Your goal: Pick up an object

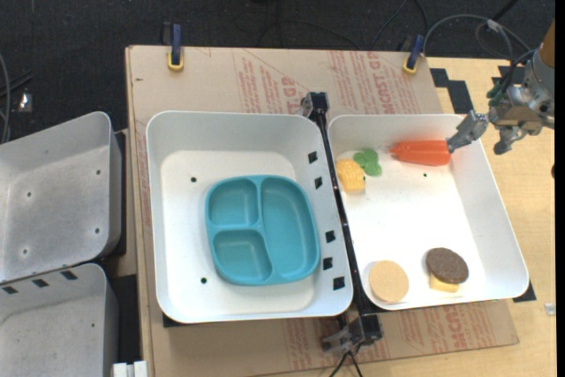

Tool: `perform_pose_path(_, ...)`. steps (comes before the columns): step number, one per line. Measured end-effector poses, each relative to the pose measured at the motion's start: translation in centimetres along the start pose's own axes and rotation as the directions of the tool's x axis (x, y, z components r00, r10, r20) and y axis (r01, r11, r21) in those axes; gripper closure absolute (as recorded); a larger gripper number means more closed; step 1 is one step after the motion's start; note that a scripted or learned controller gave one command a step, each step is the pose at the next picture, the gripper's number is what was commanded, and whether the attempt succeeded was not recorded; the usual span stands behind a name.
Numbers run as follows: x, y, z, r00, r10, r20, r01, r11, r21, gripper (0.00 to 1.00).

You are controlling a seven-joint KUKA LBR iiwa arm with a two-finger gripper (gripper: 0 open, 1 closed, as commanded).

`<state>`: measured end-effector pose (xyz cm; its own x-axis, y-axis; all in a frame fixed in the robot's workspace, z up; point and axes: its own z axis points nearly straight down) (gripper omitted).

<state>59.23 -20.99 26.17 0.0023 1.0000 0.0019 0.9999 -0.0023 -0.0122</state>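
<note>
1. Two shallow white bins set side by side on the tabletop, split by a black divider; likely arranged so that loose items sit in one bin and a receiving dish in the other.
2. Left bin given over to a teal compartment tray, lying flat, three wells, nothing in them.
3. Right bin stocked with toy food: orange carrot at the far side, yellow corn and a small green piece touching each other at the far left, a tan round cookie and a brown-topped cookie at the near edge, well apart from the rest.
4. Gripper poised at the far right corner of the right bin, tilted inward, jaws spread wide, nothing between them; one fingertip just beside the carrot's right end.
5. Probably lined up for the carrot, nearest of all the items.
6. Carrot: long, tapered, bright orange-red, smooth and glossy, lying flat with its length running left to right, close to the far wall.
7. Judgement: narrow, rounded body, likely to roll or slide toward the wall if caught off centre.
</note>
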Motion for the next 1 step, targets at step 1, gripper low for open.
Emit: perform_pose_path(1,0.12,0.22,-0.81,1.000,-0.004,0.003,0.004,1.000,-0.013,0.00)
